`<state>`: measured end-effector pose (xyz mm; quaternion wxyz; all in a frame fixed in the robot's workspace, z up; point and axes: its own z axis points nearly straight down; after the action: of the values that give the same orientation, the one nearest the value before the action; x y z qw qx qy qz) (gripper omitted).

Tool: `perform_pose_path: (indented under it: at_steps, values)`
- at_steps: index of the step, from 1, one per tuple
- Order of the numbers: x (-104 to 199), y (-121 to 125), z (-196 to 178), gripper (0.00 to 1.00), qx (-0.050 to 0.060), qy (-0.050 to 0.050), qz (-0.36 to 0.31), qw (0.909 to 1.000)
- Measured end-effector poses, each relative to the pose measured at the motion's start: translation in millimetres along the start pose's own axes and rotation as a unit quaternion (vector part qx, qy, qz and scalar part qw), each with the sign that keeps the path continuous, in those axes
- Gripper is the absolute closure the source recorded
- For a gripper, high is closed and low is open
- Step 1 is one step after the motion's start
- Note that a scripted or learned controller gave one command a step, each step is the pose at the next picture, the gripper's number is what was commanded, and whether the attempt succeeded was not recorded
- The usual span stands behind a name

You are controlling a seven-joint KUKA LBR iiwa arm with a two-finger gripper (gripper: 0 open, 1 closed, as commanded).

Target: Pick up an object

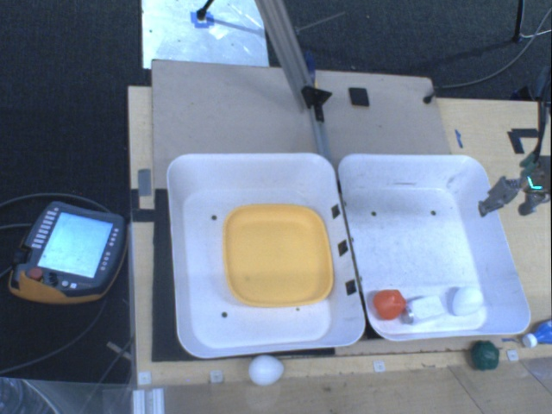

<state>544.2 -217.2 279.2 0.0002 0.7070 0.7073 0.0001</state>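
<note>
In the right bin (414, 192), along its near wall, lie a small red-orange object (388, 304), a white oblong piece (425, 308) and a white rounded object (467, 300), close together in a row. My gripper (511, 203) hovers over the right rim of this bin, well behind and to the right of those three objects. Its fingers stand spread, open, with nothing between them. The left bin (194, 188) holds a square yellow plate (279, 254) in its middle.
A white egg-shaped object (266, 370) lies on the bench in front of the left bin. A dark green ball (485, 354) and a blue-tipped item (539, 335) sit off the right bin's near corner. A teach pendant (66, 251) rests at the far left.
</note>
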Motion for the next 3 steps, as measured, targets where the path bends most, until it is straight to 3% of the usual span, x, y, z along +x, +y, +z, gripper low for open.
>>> perform_pose_path:
  at_steps: [1,3]
  values:
    - [0.0,0.0,0.0,0.00,0.000,0.000,0.000,1.0000]
    - [-0.7,-7.0,122.6,0.00,0.002,0.001,0.000,1.0000]
